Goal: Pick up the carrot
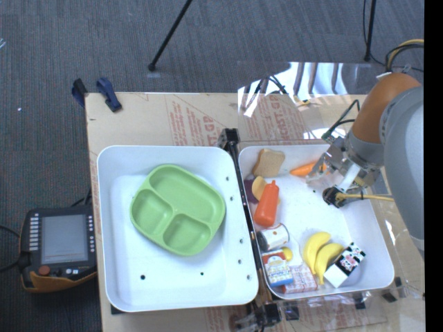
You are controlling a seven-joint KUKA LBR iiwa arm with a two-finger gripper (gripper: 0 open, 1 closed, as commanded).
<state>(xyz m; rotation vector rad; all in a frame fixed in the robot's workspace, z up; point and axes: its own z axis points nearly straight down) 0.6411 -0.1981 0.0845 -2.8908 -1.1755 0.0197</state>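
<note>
Carrot [302,169] is seen lying at the far side of the right bin [379,244], right of the bread slice [268,162]. Gripper [324,177] is poised just beside it; its state cannot be told.

No legible text on anything.

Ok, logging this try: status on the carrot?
Tool over right bin, beside carrot. Carrot on bin floor, ungrasped. Bread slice close left.
</note>
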